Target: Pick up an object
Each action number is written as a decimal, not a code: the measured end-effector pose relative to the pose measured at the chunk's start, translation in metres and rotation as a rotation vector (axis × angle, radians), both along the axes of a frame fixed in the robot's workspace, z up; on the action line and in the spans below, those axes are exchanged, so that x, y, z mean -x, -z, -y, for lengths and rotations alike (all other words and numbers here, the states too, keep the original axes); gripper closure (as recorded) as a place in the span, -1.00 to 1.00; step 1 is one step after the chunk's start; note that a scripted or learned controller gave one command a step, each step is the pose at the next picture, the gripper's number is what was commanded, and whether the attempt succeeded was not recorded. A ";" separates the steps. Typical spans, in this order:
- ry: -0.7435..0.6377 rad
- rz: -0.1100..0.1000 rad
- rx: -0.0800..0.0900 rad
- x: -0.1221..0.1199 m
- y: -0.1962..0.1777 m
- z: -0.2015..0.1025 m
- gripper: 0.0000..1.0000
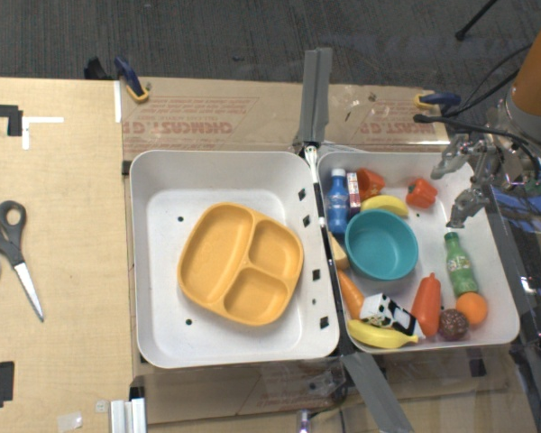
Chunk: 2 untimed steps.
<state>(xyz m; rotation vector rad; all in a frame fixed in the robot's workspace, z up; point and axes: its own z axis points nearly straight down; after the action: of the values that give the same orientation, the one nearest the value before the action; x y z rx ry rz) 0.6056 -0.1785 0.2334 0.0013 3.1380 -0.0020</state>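
Camera view: end effector (458, 184) (spread) above right bin (505, 278).

Crowded right bin (503, 330) — teal bowl (381, 246) in the middle, bottle (338, 203), bananas (381, 334), carrots (426, 303) packed close around. Open white floor only along its upper right. More room around the yellow plate (241, 263) in the left bin (153, 242) — bare margins everywhere.

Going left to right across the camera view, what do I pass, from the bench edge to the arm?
scissors → yellow divided plate in the left bin → blue bottle → teal bowl → green bottle → gripper above the right bin.
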 end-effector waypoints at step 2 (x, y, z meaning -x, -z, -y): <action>0.152 0.012 0.012 0.078 0.128 -0.008 -1.00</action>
<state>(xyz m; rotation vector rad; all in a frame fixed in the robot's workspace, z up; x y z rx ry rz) 0.5280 -0.1706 0.1054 0.2390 3.1166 -0.0207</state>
